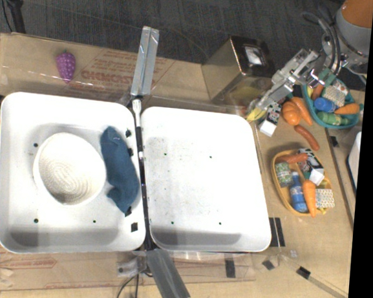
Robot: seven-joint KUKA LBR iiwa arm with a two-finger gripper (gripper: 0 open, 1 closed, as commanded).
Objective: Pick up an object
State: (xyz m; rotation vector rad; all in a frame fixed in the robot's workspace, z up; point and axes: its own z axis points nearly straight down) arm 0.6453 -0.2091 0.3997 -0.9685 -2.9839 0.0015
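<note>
The left white bin [11, 227] holds a white round woven disc [70, 167] and, against the disc's right side, a crumpled dark blue cloth [121, 170]. The right white bin [251, 228] lies beside it. My gripper [265, 111] hangs outside the bins, just past the right bin's far right corner, well away from the cloth and the disc. The arm slants down to it from the upper right. A small white block [268, 127] lies on the bench just below the gripper.
A purple fruit-like toy [66, 65] lies on the bench behind the left bin. A brown box [240, 65] stands behind the right bin. A yellow basket [300, 182] and a blue bowl [333, 107] of small toys sit at the right.
</note>
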